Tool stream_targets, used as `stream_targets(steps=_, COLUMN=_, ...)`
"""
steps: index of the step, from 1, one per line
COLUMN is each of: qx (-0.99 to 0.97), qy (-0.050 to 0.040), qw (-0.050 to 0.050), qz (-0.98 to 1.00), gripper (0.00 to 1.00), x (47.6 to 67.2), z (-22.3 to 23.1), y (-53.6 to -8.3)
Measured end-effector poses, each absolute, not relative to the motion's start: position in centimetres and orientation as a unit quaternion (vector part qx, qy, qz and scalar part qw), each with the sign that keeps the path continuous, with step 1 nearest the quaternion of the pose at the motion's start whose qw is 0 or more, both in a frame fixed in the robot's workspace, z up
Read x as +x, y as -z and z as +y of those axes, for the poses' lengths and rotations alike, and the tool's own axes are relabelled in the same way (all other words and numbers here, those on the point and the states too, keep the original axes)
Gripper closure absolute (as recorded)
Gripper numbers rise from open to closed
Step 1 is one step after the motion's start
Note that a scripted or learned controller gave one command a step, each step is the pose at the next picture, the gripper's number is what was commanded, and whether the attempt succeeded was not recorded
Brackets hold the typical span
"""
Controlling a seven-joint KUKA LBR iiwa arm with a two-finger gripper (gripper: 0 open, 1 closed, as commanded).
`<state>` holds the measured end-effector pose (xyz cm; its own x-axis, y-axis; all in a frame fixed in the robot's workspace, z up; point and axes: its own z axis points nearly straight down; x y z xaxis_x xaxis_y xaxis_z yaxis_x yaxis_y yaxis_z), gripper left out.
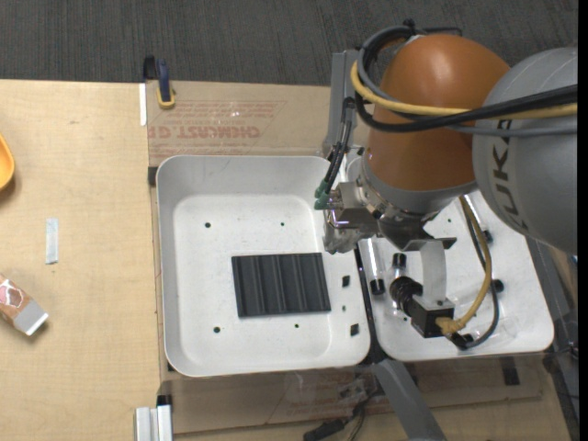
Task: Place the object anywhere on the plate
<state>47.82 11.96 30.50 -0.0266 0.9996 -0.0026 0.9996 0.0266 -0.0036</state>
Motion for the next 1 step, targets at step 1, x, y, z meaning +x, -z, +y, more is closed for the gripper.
stream_targets(steps=1, qx=-0.558, qy=-0.002, qw=0.001, qz=-0.83, gripper=1.0, x=47.78, z=12.47, y=-28.36)
